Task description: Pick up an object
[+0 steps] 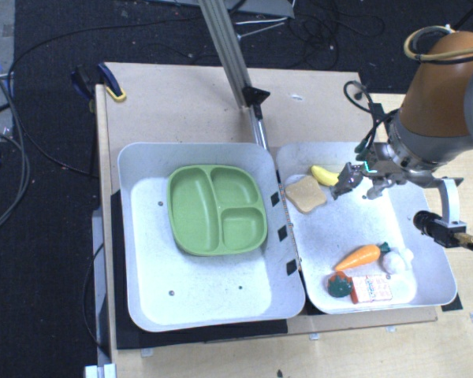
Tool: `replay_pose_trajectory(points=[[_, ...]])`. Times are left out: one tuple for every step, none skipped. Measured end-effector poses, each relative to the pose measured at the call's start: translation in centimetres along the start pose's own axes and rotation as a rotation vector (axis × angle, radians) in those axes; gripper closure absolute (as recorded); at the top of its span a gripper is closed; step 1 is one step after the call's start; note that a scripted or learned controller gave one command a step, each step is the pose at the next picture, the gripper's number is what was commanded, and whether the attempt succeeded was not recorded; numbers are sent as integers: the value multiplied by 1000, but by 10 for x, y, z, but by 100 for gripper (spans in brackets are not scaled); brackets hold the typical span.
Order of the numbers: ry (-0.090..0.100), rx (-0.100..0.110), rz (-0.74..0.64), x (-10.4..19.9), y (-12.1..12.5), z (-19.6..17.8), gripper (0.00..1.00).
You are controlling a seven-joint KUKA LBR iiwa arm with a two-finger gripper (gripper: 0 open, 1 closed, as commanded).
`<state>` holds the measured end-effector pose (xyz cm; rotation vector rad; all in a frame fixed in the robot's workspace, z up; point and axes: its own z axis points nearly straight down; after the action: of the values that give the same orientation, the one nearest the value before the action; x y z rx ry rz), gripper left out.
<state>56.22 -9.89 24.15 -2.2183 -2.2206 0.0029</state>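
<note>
Objects for picking lie in the right bin (pixel 426 235): a slice of toast (pixel 305 194) near its upper left corner, a yellow banana (pixel 325 176) just beside the toast on its upper right, and along the lower edge an orange carrot (pixel 358 257) with a green top, a small red and white carton (pixel 371 290) below the carrot, a green and red toy vegetable (pixel 339 285) touching the carton's left side, and a small white piece (pixel 396 261) just right of the carrot's leafy end. The gripper (pixel 351 181) hangs over the upper part of this bin, right of the banana and toast and well apart from the carrot group; nothing is visible between its dark tips, and at this size I cannot tell whether the jaws are spread or closed. The grey arm with its orange band (pixel 445 85) reaches in from the right, above the bin's far corner. The left bin (pixel 142 290) holds a green divided plate (pixel 217 209) with three compartments, lying flat toward its upper middle. Both bins sit on a pale wooden bench (pixel 173 101), and a grey metal pole (pixel 225 34) slants down across the bench toward the gap between the bins.
</note>
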Motion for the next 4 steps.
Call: replay_pose_trajectory(points=[[0,-3,0,0,1,-1,0],[-1,-3,2,8,3,44,0],[-1,0,2,3,6,88,0],[0,2,3,-2,-4,143,0]])
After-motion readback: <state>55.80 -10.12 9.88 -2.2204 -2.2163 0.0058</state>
